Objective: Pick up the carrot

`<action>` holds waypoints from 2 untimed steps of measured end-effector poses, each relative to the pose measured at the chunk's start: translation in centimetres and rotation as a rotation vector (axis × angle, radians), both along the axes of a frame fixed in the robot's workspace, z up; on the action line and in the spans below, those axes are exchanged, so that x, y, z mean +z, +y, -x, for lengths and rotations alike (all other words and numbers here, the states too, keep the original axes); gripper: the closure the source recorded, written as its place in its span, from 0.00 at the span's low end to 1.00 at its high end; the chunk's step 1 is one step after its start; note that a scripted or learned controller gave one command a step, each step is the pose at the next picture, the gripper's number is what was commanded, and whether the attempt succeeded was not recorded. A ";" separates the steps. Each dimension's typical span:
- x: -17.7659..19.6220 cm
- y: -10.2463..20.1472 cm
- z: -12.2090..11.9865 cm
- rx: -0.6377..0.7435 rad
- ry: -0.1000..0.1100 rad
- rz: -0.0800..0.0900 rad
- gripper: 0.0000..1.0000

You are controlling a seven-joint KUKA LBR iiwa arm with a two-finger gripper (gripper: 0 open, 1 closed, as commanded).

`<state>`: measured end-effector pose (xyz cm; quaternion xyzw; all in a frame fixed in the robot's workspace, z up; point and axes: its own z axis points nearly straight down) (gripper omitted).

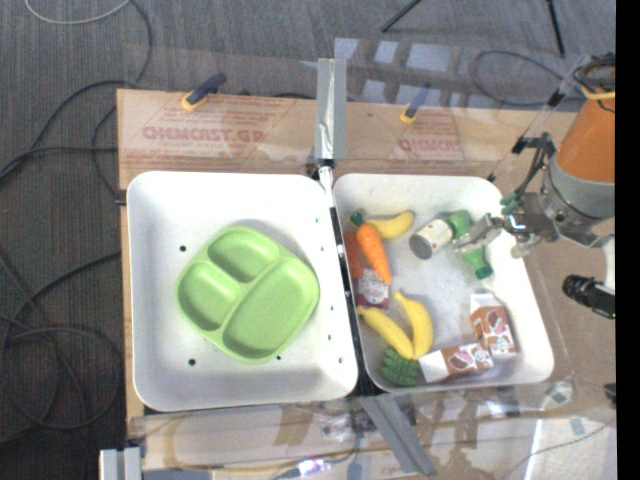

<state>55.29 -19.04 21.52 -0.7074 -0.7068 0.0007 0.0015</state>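
- Carrot [373, 250] lies untouched at the right bin's [530, 360] left side, between two bananas; we judge pickup not started.
- Gripper [497, 224] sits well apart near the bin's right edge; we can't tell its state.

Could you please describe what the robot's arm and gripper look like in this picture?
The arm is grey metal with a broad orange band above the wrist. The gripper is a dark, compact metal assembly with a small green marking near it, and thin black cables run alongside.
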 end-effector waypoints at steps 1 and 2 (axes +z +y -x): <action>-5.8 8.5 1.4 0.161 0.001 0.000 0.00; -3.4 14.7 -3.3 0.269 -0.001 0.000 0.00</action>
